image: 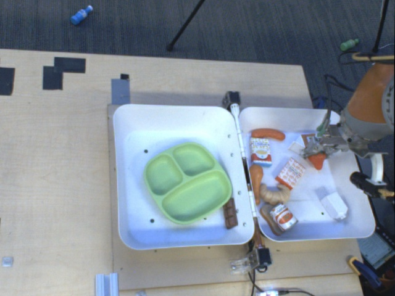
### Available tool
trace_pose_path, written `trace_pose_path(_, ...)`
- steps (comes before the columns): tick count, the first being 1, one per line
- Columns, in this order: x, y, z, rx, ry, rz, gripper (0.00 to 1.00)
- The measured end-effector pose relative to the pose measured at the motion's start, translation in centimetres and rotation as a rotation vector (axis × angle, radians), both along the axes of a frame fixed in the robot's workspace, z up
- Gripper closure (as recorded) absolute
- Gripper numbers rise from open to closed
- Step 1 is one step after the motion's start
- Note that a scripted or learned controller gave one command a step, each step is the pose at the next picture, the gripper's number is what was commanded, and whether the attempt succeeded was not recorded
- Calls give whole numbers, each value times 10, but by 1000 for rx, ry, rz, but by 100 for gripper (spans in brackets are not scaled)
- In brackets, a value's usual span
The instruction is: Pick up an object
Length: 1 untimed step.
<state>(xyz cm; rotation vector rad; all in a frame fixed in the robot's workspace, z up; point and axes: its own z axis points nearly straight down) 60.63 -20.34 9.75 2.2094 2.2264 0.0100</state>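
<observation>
Arm [370,106]: comes in from 3 o'clock, grey with its orange band uppermost, wrist bent down over the upper right part of the right bin [355,230].
Gripper [316,145]: low over the bin's 1 o'clock corner, its metal end pointing toward 9 o'clock; how wide it stands I cannot tell.
Orange-red piece [317,161]: just under the gripper tip, at its 6 o'clock; touching or apart is unclear.
Sausage [267,134]: at the bin's 11 o'clock, lying crosswise.
Small carton [261,151]: just below the sausage.
Red-and-white packet [291,172]: mid-bin, tilted.
Carrot [256,180]: along the left wall, at 9 o'clock.
Ginger root [274,194]: just beside the carrot's lower end.
Can [282,217]: at 7 o'clock, on its side.
White block [334,203]: at 4 o'clock.
Left bin [126,165]: holds a green divided plate [188,182] and a brown bar [230,214] at its 5 o'clock.
</observation>
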Motion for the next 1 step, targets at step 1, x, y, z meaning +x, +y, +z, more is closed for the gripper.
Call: trace_pose_path(1,-32,85,93,0,4,-2,100)
